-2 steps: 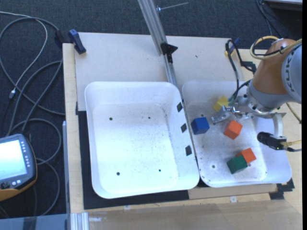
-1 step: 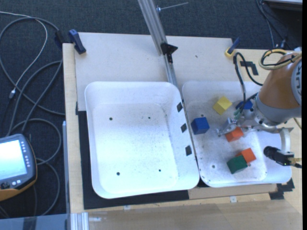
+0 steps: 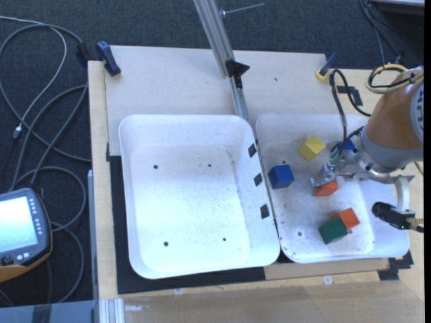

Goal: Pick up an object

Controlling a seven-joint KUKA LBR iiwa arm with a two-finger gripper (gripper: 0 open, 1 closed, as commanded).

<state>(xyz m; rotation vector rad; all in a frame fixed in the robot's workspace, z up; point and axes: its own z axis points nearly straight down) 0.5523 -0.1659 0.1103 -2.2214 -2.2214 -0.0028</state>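
From where I stand, the claw (image 3: 326,178) is low in the right bin (image 3: 296,244), and its metal fingertips are directly upon a small orange-red block (image 3: 326,188); I cannot tell if the fingers are open or closed, or if the block is really between them. The block lies near the middle of that bin, partly covered by the claw, and it seems a little tilted, its longer side running roughly left to right. Around it there is a yellow cube (image 3: 312,147) toward the far side, a blue cube (image 3: 281,175) near the wall between the bins, and closer to me a green block (image 3: 333,231) touching an orange block (image 3: 348,217). These are all apart from the claw. The left bin (image 3: 135,133) is next to it on the bench (image 3: 168,79).
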